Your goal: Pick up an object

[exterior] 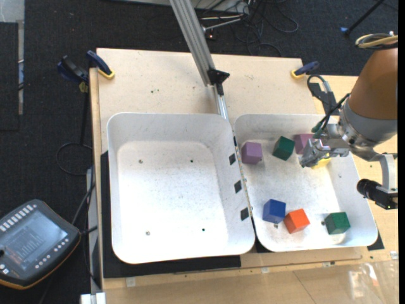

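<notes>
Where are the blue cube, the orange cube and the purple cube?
blue cube [274,209]: camera view, middle of its top face.
orange cube [297,220]: camera view, middle of its top face.
purple cube [252,151]: camera view, middle of its top face.

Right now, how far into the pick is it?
Nothing looks lifted yet: blue cube, orange cube and purple cube lie on the right bin's floor. In hand: the arm is low over that bin's far right part, beside the pink cube; any grip is hidden. Left: grasp and lift.
</notes>
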Controlling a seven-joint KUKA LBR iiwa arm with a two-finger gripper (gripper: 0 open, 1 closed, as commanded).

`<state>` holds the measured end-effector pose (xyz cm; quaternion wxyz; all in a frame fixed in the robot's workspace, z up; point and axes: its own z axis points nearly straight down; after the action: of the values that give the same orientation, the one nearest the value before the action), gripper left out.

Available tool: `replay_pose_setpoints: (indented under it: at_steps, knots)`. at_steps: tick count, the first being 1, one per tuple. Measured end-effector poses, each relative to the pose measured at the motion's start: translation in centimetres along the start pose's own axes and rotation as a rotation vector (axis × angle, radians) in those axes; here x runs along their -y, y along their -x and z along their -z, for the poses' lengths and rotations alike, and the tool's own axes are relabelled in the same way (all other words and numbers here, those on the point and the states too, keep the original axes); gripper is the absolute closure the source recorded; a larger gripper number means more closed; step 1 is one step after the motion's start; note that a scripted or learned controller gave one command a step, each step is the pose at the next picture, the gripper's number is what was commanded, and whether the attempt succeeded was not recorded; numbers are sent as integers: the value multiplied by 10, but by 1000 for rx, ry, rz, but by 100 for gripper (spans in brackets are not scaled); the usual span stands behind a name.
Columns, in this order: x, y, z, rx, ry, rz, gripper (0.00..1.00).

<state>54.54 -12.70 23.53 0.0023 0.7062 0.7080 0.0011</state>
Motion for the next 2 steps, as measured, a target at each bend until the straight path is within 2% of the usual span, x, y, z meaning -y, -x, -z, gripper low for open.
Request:
replay_pose_setpoints:
  at_steps: [1, 2]
  knots:
    - [-13, -46, -4, -2, -3, 4, 100]
    - [-12, -108, -8, -4, -5, 6, 100]
